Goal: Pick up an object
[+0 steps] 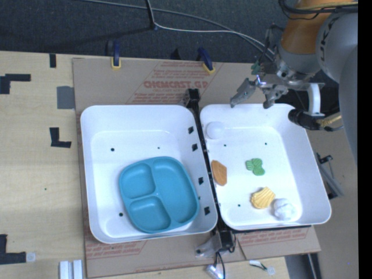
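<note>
Your candidates lie loose in the right bin [302,156], lower right of frame: green piece [254,167], orange piece [219,172], yellow piece [263,198], white lump [284,208]. All sit apart, so each looks reachable. The gripper [254,93] hangs above the bin's top rim, fingers spread wide, holding nothing. The left bin [93,132] holds a blue tray [158,194].

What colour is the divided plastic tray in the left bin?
Light blue divided plastic tray, seen in the camera view.

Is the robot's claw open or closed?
Open. The gripper hangs above the right bin's far edge, its two fingers spread apart with nothing between them.
</note>
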You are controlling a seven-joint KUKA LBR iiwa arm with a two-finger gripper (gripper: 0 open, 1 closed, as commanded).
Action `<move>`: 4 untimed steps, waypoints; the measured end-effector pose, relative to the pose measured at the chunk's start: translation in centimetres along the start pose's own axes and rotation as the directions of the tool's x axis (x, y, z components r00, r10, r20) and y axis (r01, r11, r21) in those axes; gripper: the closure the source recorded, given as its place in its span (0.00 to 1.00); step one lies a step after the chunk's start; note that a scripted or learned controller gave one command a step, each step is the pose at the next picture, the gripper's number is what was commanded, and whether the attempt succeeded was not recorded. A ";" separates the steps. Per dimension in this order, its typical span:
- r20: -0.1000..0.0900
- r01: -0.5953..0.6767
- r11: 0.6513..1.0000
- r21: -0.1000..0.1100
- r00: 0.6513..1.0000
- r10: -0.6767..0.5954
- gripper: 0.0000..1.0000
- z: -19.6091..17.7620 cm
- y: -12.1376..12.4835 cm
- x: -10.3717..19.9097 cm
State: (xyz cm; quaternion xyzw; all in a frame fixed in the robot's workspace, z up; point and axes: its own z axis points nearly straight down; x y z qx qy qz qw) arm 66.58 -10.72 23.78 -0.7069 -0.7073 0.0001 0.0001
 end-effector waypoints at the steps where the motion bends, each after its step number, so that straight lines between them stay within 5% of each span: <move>1: 0.000 -0.005 1.000 0.007 1.000 0.005 0.00 9.9 0.0 -7.1; 2: -0.001 -0.002 1.000 0.003 1.000 0.002 0.00 15.5 -5.7 -8.4; 3: 0.001 0.016 1.000 -0.003 1.000 -0.016 0.00 15.2 -8.8 -8.4; 4: -0.001 0.002 1.000 -0.001 1.000 -0.002 0.00 15.2 -14.6 -2.6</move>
